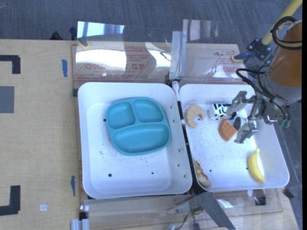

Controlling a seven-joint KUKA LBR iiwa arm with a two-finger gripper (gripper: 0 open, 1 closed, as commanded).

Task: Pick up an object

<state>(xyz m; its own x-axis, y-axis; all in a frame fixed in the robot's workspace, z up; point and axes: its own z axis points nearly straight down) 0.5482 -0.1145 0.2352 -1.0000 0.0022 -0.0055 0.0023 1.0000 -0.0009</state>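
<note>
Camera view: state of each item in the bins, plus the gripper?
Blue divided plate: flat in left bin.
Croissant: lying in right bin, near divider.
Orange piece: lying beside gripper, not gripped.
Banana: lying loose, right bin.
Gripper: open, over right bin.

The arm (288, 56) shows a broad orange band on a rounded housing, with grey body beneath it. Black cables loop around the band and trail down its side, and a yellow tube runs up behind it, beside a small blue and black fitting. Below the band, the gripper (242, 116) is bare grey metal, with two slim angular fingers (237, 103) built from jointed links and dark pivots.
</note>
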